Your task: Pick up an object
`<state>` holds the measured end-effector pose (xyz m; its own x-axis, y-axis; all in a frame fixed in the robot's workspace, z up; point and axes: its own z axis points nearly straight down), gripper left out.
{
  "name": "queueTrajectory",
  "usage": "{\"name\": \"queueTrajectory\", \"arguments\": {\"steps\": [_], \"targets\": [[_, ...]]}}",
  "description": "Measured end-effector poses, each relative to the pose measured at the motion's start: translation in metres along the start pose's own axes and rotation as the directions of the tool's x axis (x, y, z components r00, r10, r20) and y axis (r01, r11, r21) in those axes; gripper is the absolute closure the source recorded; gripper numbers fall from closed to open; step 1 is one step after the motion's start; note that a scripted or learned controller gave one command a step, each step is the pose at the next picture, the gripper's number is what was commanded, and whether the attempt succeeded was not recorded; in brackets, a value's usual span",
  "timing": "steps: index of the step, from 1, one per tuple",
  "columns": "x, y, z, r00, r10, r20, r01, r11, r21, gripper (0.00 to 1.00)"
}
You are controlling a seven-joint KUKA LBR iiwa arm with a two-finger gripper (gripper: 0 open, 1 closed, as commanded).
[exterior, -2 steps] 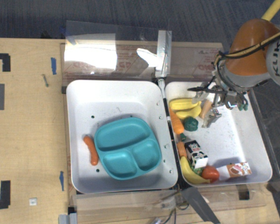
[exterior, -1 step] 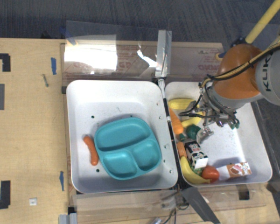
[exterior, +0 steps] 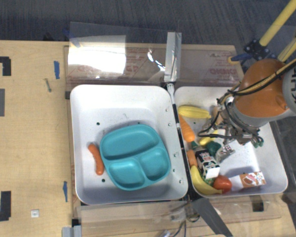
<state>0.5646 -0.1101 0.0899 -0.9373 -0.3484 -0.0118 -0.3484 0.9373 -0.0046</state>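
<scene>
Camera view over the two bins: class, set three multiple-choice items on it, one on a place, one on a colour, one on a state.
1. Where does the sausage lie?
A. Left bin, beside the tray
B. Right bin
C. On the bench

2. What colour is the divided tray?
A. Red
B. Teal
C. Yellow

3. What do the tray's compartments hold?
A. A banana
B. A carton
C. Nothing

Answers: 1 A, it rests on the left bin floor at the tray's left edge. 2 B, plainly teal. 3 C, all three compartments show bare plastic.
</scene>
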Motion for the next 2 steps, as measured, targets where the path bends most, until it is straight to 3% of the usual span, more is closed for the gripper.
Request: {"name": "queueTrajectory", "arguments": {"steps": [2], "targets": [[-0.041, 0.0, 0.001, 0.997, 0.076, 0.001, -0.076, 0.997, 0.0, 0.0]]}}
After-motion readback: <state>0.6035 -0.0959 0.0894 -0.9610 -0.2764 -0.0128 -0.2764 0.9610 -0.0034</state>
